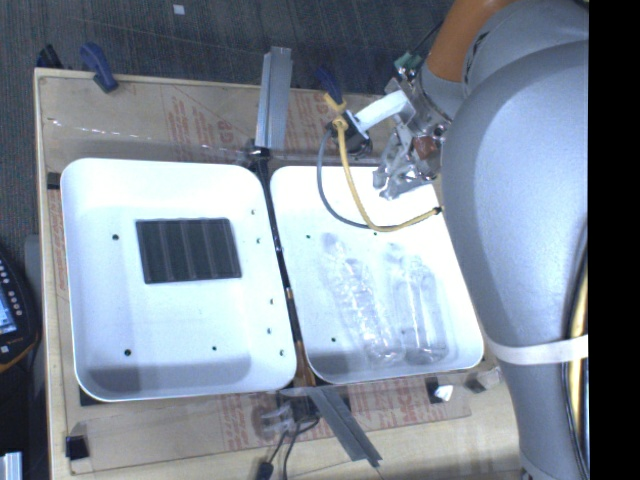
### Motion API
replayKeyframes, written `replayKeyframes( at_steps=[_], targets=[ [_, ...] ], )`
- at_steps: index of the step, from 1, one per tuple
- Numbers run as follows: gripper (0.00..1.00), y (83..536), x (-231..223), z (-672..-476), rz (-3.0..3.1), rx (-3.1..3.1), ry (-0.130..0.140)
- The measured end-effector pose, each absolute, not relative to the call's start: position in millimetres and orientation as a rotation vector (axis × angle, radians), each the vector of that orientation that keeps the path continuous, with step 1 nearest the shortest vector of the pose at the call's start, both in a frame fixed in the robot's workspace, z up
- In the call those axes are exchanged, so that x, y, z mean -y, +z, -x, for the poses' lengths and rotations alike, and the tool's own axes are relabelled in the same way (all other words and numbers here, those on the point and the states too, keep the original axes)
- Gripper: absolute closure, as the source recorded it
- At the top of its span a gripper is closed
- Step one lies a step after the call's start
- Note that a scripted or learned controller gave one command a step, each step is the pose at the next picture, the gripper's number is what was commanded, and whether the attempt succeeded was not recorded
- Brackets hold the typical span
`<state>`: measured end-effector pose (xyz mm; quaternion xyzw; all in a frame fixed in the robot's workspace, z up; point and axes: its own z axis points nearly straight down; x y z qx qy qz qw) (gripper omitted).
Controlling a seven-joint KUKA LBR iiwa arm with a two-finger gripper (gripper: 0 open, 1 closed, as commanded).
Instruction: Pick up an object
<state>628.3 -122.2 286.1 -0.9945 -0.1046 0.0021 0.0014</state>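
Above right bin's (300, 268) far edge, gripper (400, 180) hangs; grip state unclear. Two clear bottles (385, 303) lie flat below, untouched, likely targets.

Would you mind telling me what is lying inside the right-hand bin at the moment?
Two clear plastic bottles lie side by side in the right bin. The grey arm covers that bin's right edge, so anything there is hidden.

Your arm (520, 188) reaches in from the right, orange band up top; gripper (400, 173) is raised at the far right, fingers unclear.
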Motion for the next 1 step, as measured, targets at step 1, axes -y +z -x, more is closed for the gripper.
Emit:
replayKeyframes(
  at_steps=[1],
  targets=[
    [1.0,294.6,118.3,-628.9,3.116,0.347,0.013]
  ],
)
